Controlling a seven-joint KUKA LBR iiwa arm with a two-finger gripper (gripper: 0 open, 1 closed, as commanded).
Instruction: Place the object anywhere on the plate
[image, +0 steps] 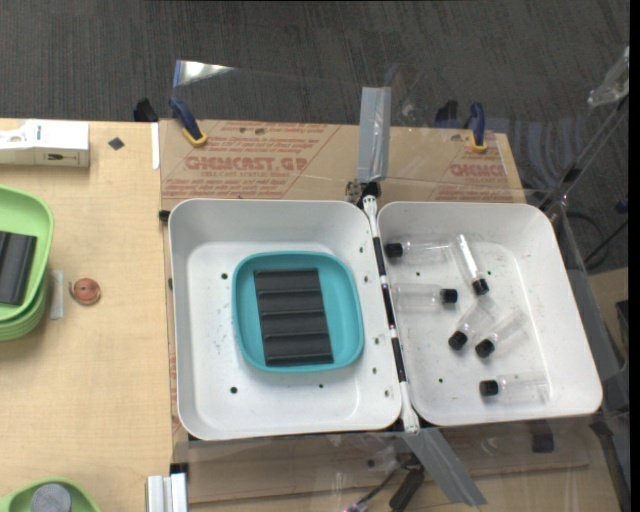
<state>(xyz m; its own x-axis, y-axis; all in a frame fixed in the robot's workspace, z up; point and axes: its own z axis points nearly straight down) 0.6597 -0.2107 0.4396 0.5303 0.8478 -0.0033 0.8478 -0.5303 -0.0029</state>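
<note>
from above, two white bins are seen side by side on the bench. a teal plate (298, 312) lies flat in the left bin (200, 400), with a dark ribbed pad (292, 316) on it. six clear tubes with black caps (470, 265) are scattered in the right bin (560, 390), well apart from the plate. a green dish (25, 265) is cut off at the left edge.

Open approach above teal plate (298, 312), clear vials (470, 300) scattered right — seemingly loose
</note>
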